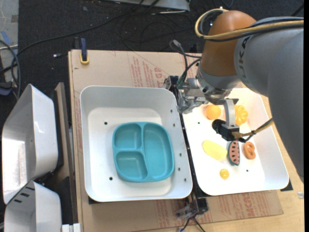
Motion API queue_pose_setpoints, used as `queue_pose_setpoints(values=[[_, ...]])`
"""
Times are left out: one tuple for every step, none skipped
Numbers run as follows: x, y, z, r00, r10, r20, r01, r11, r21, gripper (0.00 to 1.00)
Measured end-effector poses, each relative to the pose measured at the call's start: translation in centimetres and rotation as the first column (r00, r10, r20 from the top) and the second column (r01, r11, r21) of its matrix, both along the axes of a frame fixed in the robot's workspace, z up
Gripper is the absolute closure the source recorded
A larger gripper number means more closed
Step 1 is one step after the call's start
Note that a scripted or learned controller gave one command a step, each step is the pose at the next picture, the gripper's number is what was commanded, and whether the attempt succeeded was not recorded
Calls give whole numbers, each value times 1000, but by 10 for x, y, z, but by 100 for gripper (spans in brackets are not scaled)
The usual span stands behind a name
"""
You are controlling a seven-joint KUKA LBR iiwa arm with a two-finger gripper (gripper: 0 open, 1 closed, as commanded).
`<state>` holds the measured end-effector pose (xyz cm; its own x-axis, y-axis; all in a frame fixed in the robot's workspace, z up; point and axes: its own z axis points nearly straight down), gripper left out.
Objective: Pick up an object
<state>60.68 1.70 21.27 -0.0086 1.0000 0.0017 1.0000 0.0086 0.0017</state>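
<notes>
Camera view: gripper (189, 99) hovered at 11 o'clock corner of right bin (260, 174); grip state untellable. Watermelon slice (234, 152) lay unlifted; pick pending.

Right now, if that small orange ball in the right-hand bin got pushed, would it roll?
Probably: the small orange ball looks round and sits alone on the flat floor of the right bin. Tiny, so likely light. Its curve might slip from a grip.

Robotics lab. A grey industrial robot arm (270, 47) with an orange band reaches over a cardboard-covered worktop (125, 64) carrying a white bin (91, 129) and a second bin (260, 178). Loose cables (159, 21) trail over dark carpet (43, 13) beyond the worktop's far edge.
</notes>
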Motion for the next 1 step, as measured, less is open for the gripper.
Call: queue_pose_setpoints(values=[[-3,52,4,1000,0,-1,0,1000,0,100]])
